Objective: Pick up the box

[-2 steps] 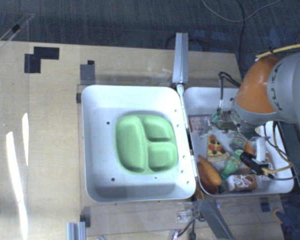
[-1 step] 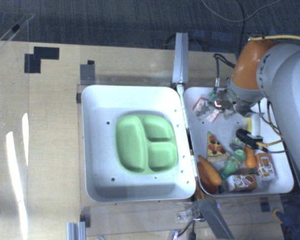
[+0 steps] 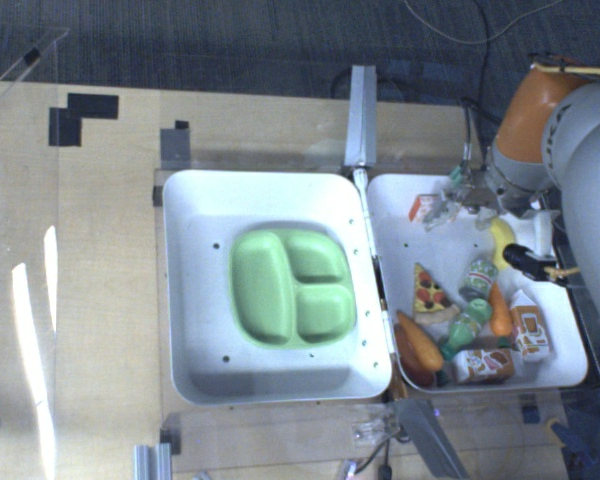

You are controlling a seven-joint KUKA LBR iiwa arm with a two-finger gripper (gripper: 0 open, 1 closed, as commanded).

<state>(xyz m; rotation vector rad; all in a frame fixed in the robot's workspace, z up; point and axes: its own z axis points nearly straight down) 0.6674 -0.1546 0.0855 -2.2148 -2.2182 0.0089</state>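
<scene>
The tool (image 3: 458, 196) hangs over the right white bin's (image 3: 390, 203) far edge; whether it is spread or pressed together, I cannot tell. The small white-and-orange carton box (image 3: 529, 331) lies near that bin's near right corner, beside an orange carrot (image 3: 500, 313).

Green tray (image 3: 292, 286) in left bin (image 3: 190, 268), pizza slice (image 3: 429, 290), carrot (image 3: 500, 312)

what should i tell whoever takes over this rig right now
Gripper: at the back of the right bin, low over its floor; nothing visible between its fingers, open or shut unclear.
Box: lying at the right bin's front right, beside the carrot, well apart from the gripper.
Left bin: holds a green divided tray.
Done: nothing; box not lifted.
Left: move to the box, grasp, lift.
</scene>
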